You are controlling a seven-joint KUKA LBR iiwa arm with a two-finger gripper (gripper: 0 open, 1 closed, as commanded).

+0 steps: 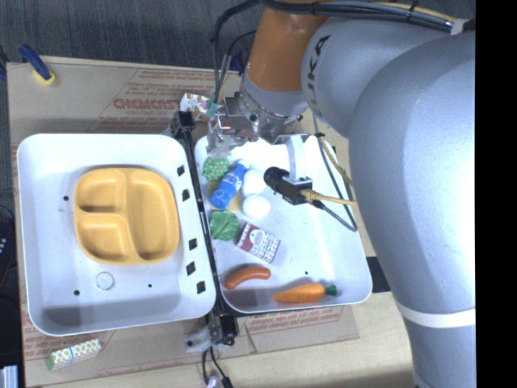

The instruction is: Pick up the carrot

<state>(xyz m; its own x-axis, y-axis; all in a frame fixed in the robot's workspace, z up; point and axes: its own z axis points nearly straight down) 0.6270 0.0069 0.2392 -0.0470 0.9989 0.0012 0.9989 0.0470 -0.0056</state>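
The carrot [303, 294], orange with a green top at its right end, lies flat along the near wall of the right bin [349, 253]. My gripper [222, 138] hangs over the far left corner of that bin, just above a green speckled item [215, 168] and well away from the carrot. Nothing shows in its grasp.
The right bin also holds a blue bottle [229, 186], a white egg [257, 208], a leafy green piece [224, 226], a red and white carton [259, 243] and a sausage [246, 276] left of the carrot. A yellow divided plate [128, 213] sits in the left bin [36, 217].
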